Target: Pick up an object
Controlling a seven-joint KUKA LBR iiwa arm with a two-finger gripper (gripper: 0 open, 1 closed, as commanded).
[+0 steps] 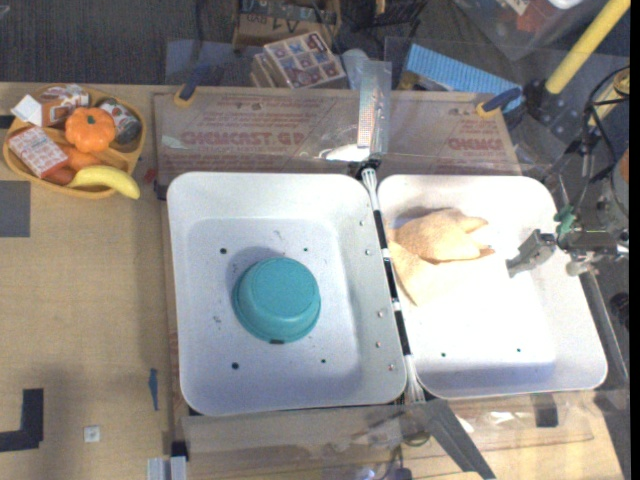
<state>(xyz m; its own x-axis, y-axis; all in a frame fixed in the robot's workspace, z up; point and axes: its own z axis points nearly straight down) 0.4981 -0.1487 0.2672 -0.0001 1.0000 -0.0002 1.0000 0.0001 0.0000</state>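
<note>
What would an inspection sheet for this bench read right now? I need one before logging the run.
Surface: tan bench bearing two shallow white bins, the left bin and the right bin, side by side.
Job's things: teal bowl, upside down, in the left bin; tan rubber chicken in the right bin, against its left wall.
Clutter: tray of toy food at the bench's far left corner, with a pumpkin and a banana.
Grippers: gripper over the right bin's right part, apart from the chicken, nothing between its fingers.
Cables: dark cables by the arm at the right.
Surroundings: cardboard sheets behind the bins; boxes and a yellow pole on the floor beyond.
</note>
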